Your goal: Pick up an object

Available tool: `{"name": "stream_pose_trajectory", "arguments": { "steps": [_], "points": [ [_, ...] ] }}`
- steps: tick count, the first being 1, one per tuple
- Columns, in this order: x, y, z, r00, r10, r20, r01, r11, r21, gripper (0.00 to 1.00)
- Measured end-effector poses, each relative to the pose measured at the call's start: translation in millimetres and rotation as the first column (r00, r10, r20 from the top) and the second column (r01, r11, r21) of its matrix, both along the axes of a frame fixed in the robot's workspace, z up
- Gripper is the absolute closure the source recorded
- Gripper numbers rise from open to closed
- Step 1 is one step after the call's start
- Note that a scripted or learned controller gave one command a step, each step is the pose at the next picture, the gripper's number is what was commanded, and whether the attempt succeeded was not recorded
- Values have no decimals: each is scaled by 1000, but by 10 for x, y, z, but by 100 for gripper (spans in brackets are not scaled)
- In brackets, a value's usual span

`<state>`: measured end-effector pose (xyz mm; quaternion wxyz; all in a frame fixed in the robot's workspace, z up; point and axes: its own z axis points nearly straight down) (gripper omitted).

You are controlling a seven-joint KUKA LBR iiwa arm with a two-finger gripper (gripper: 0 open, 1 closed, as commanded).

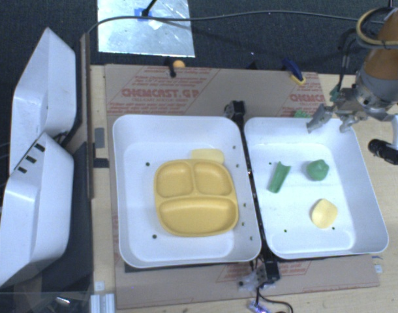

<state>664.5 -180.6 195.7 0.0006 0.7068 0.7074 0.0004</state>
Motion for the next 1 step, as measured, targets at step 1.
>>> {"name": "stream_pose_trajectory", "arguments": {
  "steps": [1],
  "points": [
    [0,0,-1,1000,0,0,0,1000,0,0]
  ]
}}
